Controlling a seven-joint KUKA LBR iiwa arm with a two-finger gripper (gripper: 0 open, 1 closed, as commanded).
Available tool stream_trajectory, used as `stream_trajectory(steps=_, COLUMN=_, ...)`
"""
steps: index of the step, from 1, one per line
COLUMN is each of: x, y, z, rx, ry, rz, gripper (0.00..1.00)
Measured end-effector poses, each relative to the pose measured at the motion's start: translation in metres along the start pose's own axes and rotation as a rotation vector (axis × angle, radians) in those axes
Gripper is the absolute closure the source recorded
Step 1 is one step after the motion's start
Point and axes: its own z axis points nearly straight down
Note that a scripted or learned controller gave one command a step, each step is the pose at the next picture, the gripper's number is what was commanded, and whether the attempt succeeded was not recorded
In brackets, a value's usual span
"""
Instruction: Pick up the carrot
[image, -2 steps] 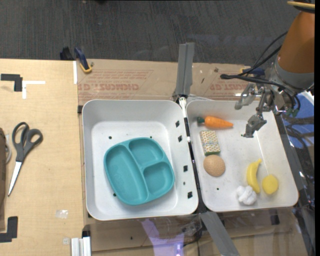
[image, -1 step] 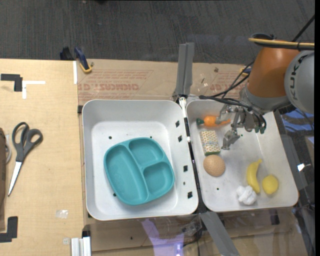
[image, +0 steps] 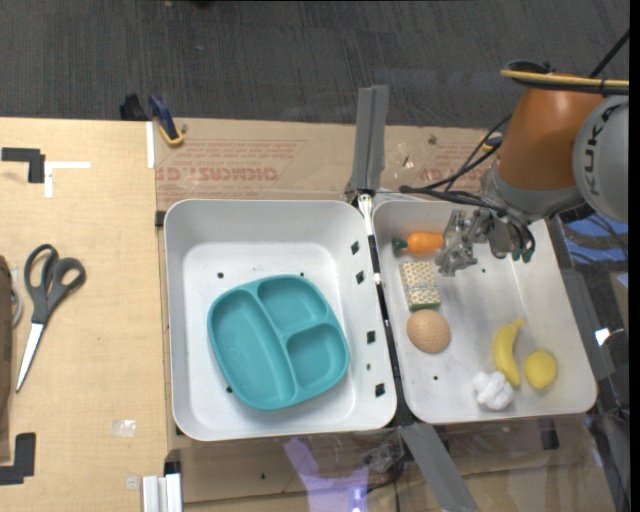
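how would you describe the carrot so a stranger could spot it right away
Look in the right white bin, at its far left corner near the divider. The carrot lies there, just above a speckled sponge; it is the only orange item, small and stubby.

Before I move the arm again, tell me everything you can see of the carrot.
The carrot is a small orange piece with a green end toward the divider, glossy like a plastic toy. It lies flat near the back of the right bin, close to the wall between bins. A pale patterned sponge-like block lies just in front of it; whether they touch is unclear. The gripper is right beside its other end, not visibly holding it.
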Motion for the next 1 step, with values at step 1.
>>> stream_trajectory(steps=1, x=0.0317, y=0.0665, z=-0.0732, rx=-0.001, ry=0.004, rz=0.316, gripper=1.0)
